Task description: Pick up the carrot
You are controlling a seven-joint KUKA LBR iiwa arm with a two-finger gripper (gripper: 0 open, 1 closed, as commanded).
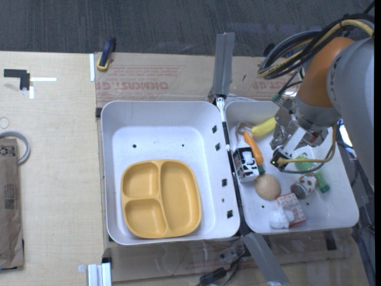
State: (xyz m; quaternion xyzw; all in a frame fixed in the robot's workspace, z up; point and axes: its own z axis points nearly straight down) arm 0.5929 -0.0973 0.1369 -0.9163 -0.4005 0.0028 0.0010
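1. While the gripper [284, 145] hangs over the right bin [342, 216], whether it is spread or closed cannot be told; it grips nothing visible.
2. Judging from this, the step is the approach: the carrot [254, 147] lies free, just left of the gripper, slanted on the bin floor.
3. Turn the wrist across the carrot's narrow width and descend at its middle.
4. Risks: a banana [264, 126] near its upper end, a dark can [246, 163] touching its lower end; avoid both.
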